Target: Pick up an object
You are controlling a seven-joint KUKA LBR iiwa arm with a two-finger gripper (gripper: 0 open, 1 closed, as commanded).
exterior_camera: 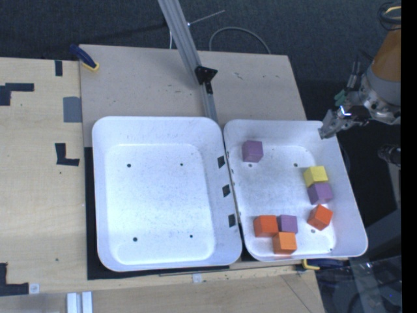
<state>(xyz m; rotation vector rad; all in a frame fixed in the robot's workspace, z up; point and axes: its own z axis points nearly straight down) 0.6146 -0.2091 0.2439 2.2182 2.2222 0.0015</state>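
Even, bright overhead light washes out the white bins (159,126); the whole frame is slightly soft.

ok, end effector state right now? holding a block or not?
End effector: over the upper right rim of the right bin, with no block between its fingers; whether it is open or shut cannot be told.

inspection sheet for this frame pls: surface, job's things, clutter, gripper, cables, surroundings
Surface: pale wooden bench bearing left bin and right bin, side by side.
Job's things: seven blocks, all in the right bin: purple block alone at the back; yellow block touching a purple one; three orange and one more purple toward the front.
Clutter: blue and yellow tool at the bench's back left corner.
Gripper: gripper over the right bin's back right corner, above the rim, nothing in it.
Cables: thin looped wire behind the bench.
Surroundings: slanted metal pole; dark floor.
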